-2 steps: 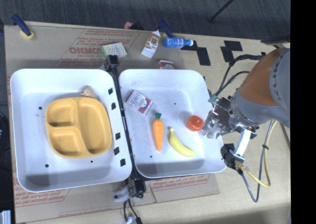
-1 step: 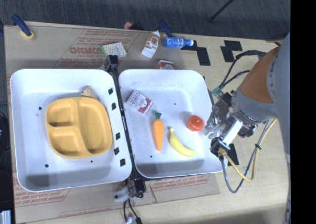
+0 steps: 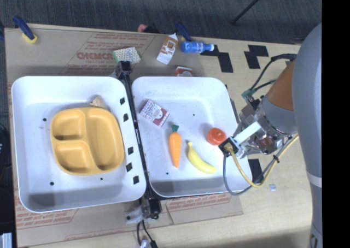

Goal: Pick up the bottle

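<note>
The bottle (image 3: 195, 47) is small and blue and lies on its side on the cardboard behind the right bin (image 3: 219, 86), outside both bins. My gripper (image 3: 261, 142) hangs over the right rim of the right bin, far from the bottle and nearer the view's front. Its wrist and cables hide the fingers. Nothing shows in its grasp.
In the right bin lie a red-and-white carton (image 3: 153, 112), a carrot (image 3: 175, 147), a banana (image 3: 199, 159) and an orange-red ball (image 3: 216, 135). The left bin (image 3: 27, 132) holds a yellow divided plate (image 3: 87, 140). A small carton (image 3: 167, 49) and a green packet (image 3: 127, 54) lie near the bottle.
</note>
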`<control>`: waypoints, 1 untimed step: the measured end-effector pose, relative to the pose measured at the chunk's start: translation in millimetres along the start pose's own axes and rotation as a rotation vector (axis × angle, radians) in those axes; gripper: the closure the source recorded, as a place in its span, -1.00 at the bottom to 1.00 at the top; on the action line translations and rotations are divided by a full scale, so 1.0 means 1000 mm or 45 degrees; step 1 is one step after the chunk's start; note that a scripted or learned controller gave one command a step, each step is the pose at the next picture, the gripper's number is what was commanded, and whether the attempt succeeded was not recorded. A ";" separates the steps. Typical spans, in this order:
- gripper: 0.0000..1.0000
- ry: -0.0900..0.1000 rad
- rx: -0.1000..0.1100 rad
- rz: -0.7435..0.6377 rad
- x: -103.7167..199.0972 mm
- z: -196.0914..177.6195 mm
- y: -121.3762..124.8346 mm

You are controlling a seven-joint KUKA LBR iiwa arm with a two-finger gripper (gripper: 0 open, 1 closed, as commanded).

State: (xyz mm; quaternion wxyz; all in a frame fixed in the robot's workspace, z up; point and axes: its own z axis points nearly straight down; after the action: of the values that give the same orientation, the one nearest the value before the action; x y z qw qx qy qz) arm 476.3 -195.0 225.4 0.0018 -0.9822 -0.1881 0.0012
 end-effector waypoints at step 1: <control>1.00 -0.002 0.005 0.182 -0.006 0.020 0.014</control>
State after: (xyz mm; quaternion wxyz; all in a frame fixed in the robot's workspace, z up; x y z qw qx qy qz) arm 475.7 -210.2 205.1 0.0033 -0.9931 -0.1174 0.0026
